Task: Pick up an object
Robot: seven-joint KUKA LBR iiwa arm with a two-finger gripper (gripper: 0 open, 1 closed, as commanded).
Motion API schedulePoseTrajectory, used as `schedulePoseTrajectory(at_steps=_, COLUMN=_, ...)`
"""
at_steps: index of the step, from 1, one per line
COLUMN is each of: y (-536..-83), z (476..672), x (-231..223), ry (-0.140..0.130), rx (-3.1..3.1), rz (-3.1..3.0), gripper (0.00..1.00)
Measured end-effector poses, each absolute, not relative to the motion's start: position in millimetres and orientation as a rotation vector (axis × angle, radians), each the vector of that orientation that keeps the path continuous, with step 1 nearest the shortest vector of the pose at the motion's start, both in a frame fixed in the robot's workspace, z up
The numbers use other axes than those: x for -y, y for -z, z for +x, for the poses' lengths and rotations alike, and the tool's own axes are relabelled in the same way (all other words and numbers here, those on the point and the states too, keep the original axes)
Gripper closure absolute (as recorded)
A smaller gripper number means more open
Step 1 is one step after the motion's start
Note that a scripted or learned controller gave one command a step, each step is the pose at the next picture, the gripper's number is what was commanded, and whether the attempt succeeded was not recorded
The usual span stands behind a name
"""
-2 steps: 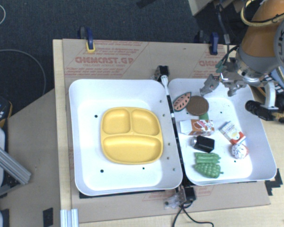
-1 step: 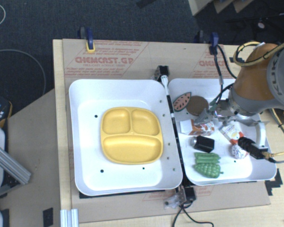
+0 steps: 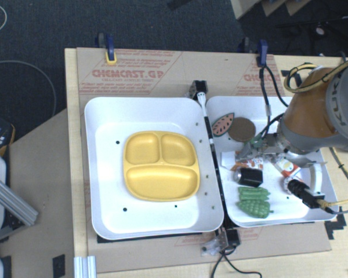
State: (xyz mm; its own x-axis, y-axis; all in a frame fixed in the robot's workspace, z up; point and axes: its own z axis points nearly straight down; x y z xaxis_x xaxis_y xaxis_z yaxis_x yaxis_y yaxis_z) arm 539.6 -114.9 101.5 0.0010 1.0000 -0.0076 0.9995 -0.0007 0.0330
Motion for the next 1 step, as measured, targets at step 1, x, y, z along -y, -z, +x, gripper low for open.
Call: schedulePoseTrajectory(at_steps=1, y=-100.7, z=511.2, x=110.8, ry=-0.033, rx=-2.2, rz=2.2, gripper=0.0)
